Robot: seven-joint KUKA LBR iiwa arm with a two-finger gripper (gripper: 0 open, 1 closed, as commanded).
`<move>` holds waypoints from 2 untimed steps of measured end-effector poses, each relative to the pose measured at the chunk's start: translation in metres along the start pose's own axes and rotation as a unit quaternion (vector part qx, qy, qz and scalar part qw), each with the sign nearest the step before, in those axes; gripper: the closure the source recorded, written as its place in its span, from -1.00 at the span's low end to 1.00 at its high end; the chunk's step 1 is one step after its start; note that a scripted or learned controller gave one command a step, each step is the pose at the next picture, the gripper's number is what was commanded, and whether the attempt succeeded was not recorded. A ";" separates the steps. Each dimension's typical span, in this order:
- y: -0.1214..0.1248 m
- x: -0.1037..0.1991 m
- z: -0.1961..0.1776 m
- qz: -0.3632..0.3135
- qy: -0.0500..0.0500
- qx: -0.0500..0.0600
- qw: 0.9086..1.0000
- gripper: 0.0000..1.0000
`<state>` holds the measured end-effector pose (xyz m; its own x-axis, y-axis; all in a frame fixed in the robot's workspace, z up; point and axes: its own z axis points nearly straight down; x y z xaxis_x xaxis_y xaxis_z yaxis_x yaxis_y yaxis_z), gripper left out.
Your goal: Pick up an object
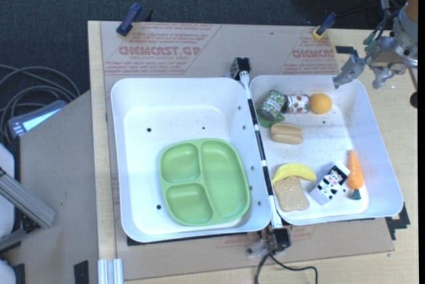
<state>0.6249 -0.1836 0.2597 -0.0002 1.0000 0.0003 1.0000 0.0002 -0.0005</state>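
Observation:
My gripper (364, 75) hangs open above the far right corner of the right bin (372, 137), with nothing between its fingers. In that bin lie an orange (321, 103), a small can with a red label (298, 103), a green can (273, 104), a bread roll (286, 134), a banana (295, 172), a slice of bread (291, 194), a black-and-white box (330, 184) and a carrot (355, 171). The orange is the nearest object to the gripper, down and to its left.
The left bin (133, 143) holds a green divided plate (203, 181). Clamps sit on the divider between the bins at the far end (240, 68) and the near end (275, 239). Blue clips (129, 19) (324, 24) hold the cardboard at the back.

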 end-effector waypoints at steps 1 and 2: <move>0.028 -0.019 0.123 0.000 0.000 0.001 1.000 -1.00; 0.038 -0.010 0.154 0.000 -0.001 -0.002 1.000 -1.00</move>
<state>0.6625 -0.1935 0.1056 -0.0003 1.0000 -0.0014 1.0000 0.0003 0.0027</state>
